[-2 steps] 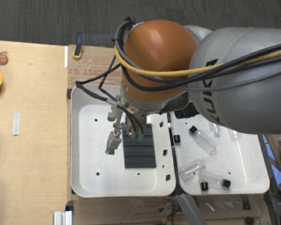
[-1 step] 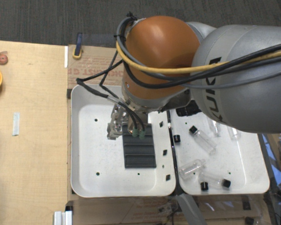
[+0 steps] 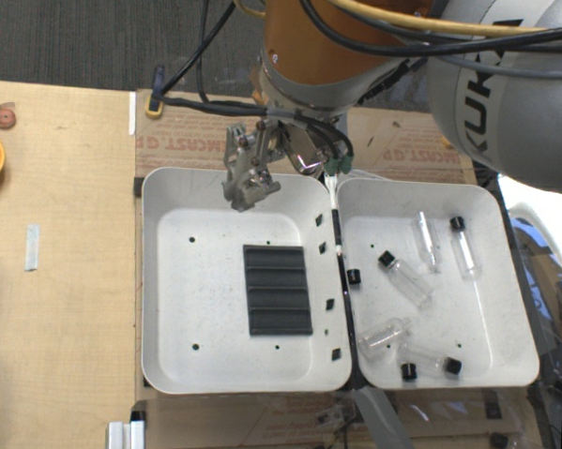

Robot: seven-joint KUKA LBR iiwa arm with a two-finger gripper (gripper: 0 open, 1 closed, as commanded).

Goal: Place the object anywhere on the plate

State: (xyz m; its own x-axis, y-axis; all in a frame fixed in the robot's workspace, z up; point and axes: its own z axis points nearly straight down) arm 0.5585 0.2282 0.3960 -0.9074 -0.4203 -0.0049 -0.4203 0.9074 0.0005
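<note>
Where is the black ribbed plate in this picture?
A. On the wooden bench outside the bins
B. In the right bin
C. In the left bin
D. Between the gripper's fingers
C: the black ribbed plate lies flat on the floor of the left bin, below the gripper.

White letters "KU" run sideways on the grey arm (image 3: 513,90) at top right, cut off by the frame edge. On the cardboard sheet (image 3: 407,146) behind the bins there's faded reddish print, upside down from here and too washed out to read.
</note>
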